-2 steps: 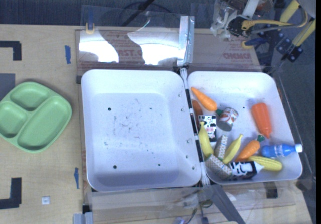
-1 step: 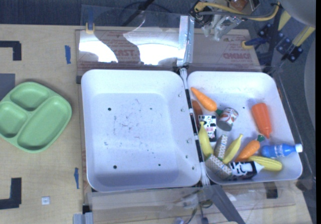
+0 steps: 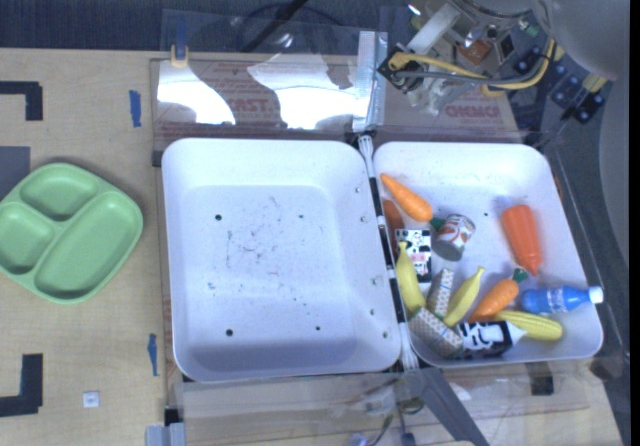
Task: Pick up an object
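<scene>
My gripper (image 3: 432,90) hangs above the back edge of the right bin (image 3: 570,196), over the bench behind it, with nothing seen in it. The bin holds several toys. A small carrot (image 3: 407,198) lies at the back left, with a tipped can (image 3: 452,234) beside it. A large carrot (image 3: 521,237) is at the right. A banana (image 3: 408,279) lies along the left wall. Toward the front are another small carrot (image 3: 497,296), a blue bottle (image 3: 560,299) and a yellow corn cob (image 3: 530,325).
The left bin (image 3: 180,234) sits beside the right one, sharing a hinged middle wall. A green divided plate (image 3: 65,231) rests on the bench at the far left. Clear plastic sheets (image 3: 270,84) stand behind the bins. Cables run near the wrist.
</scene>
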Motion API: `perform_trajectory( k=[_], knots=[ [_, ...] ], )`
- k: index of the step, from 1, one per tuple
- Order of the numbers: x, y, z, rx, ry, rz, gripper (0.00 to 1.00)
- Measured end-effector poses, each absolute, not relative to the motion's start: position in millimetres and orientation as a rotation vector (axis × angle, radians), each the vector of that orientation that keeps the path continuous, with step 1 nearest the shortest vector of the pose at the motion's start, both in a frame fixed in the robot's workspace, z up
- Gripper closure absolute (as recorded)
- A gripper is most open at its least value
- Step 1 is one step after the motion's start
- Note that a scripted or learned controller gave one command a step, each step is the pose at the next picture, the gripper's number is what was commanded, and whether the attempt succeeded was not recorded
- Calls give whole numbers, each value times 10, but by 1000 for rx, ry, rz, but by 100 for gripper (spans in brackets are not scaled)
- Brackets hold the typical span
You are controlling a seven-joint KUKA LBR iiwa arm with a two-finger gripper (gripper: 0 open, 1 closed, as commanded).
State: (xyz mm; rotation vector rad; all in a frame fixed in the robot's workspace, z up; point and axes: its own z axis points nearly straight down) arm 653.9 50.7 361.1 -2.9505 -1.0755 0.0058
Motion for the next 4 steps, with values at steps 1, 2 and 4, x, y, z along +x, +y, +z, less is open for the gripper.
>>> perform_trajectory(
  k=[1, 2, 4],
  knots=[
    [6316, 655, 3693, -3094, -541, 1, 100],
    [6306, 909, 4343, -3127, -312, -2, 100],
    [6422, 2179, 4341, -3126, -320, -2, 100]
  ],
)
